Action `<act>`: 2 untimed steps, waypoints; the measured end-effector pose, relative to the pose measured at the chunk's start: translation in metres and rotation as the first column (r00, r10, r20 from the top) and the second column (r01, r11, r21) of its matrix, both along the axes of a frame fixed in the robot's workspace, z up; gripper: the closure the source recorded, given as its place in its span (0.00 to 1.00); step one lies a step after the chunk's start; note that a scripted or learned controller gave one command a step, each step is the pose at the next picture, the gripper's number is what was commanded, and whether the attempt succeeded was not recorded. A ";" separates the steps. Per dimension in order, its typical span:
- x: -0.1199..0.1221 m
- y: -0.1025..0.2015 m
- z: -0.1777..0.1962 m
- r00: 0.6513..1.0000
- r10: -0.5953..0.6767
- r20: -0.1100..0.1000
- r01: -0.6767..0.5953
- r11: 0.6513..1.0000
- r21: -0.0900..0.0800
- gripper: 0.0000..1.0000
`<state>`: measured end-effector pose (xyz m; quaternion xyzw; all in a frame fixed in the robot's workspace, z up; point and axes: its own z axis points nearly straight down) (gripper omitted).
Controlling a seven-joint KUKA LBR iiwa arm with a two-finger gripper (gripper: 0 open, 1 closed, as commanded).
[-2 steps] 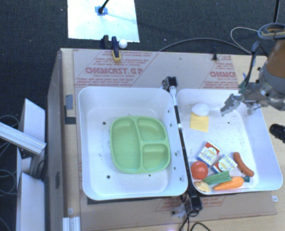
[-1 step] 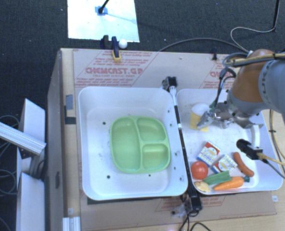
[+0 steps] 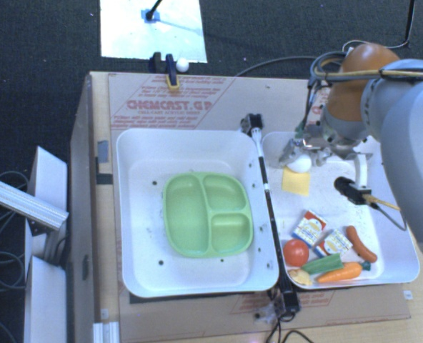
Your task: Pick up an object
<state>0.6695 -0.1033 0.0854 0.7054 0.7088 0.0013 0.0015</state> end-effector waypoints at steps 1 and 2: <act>0.000 0.020 -0.001 1.000 0.001 -0.002 -0.001 1.000 0.000 0.00; 0.000 0.014 0.000 1.000 -0.003 -0.002 0.003 1.000 0.000 0.00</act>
